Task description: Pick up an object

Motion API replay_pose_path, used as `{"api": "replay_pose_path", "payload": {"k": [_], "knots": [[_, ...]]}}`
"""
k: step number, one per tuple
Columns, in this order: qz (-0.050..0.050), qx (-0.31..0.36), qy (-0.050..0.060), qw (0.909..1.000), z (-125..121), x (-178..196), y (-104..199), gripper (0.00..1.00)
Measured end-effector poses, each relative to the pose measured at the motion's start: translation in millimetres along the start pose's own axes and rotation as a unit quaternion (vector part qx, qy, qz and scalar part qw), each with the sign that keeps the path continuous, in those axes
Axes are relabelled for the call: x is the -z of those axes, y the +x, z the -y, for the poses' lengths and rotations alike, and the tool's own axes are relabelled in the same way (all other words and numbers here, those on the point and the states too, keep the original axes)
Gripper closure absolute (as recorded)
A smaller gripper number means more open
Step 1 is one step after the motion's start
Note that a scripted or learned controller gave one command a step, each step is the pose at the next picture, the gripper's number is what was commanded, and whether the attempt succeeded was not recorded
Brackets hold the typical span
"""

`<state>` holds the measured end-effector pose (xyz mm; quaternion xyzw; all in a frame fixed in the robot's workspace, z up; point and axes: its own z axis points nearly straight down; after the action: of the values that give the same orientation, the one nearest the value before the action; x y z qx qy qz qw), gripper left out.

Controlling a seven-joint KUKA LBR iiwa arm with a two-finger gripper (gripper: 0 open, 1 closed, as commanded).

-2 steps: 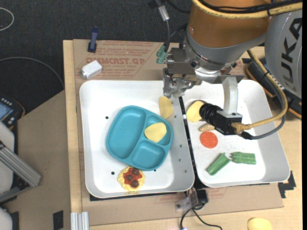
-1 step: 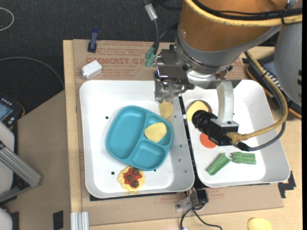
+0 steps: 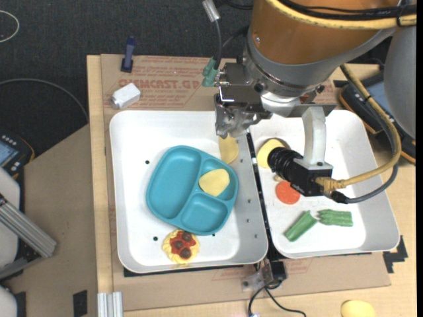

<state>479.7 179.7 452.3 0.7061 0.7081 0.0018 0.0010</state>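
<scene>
Two white bins sit side by side on the bench. From above, the left bin (image 3: 125, 177) carries a blue divided plate (image 3: 178, 187) with a pale yellow piece (image 3: 214, 181) in one compartment, and a small pizza toy (image 3: 180, 246) near the front rim. The gripper (image 3: 228, 132) hangs over that bin's right edge, a tan object (image 3: 229, 150) just below its tip; whether it is clamped cannot be told. The right bin (image 3: 377, 230) contains a red disc (image 3: 286, 193) and two green pieces (image 3: 301, 225).
</scene>
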Motion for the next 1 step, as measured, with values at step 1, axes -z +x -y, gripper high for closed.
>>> {"api": "replay_pose_path", "payload": {"k": [1], "knots": [[0.000, 0.001, -0.001, 1.0000, -0.4, 10.2, 0.7, 1.00]]}}
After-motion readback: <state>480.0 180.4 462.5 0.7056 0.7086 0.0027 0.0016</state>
